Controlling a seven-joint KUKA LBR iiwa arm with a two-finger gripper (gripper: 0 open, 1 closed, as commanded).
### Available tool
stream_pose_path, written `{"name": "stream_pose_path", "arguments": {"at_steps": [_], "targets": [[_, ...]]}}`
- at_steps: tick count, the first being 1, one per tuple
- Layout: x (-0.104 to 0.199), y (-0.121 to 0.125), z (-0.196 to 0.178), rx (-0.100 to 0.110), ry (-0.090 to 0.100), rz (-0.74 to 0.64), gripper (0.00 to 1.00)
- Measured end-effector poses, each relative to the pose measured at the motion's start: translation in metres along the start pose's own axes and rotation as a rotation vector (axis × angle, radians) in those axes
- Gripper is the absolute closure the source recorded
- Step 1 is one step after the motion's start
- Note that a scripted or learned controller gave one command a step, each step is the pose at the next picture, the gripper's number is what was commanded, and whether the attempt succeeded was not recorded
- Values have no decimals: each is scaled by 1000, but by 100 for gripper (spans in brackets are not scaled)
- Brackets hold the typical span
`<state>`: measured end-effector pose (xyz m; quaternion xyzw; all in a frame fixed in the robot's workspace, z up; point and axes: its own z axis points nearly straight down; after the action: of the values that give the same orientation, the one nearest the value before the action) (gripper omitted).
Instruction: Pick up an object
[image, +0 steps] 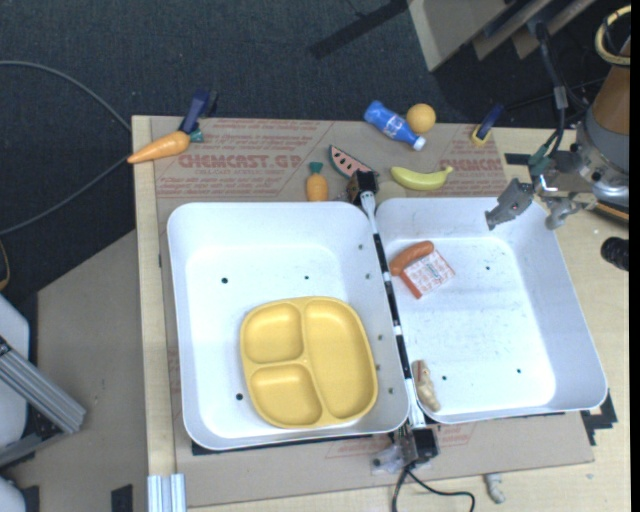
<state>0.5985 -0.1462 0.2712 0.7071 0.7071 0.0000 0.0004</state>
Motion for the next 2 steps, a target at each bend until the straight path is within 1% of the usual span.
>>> {"name": "stream_pose_path", "arguments": {"at_steps": [1, 2], "targets": [[42, 28, 182, -7, 0, -1, 0], [50, 50, 184, 4, -2, 0, 0]]}}
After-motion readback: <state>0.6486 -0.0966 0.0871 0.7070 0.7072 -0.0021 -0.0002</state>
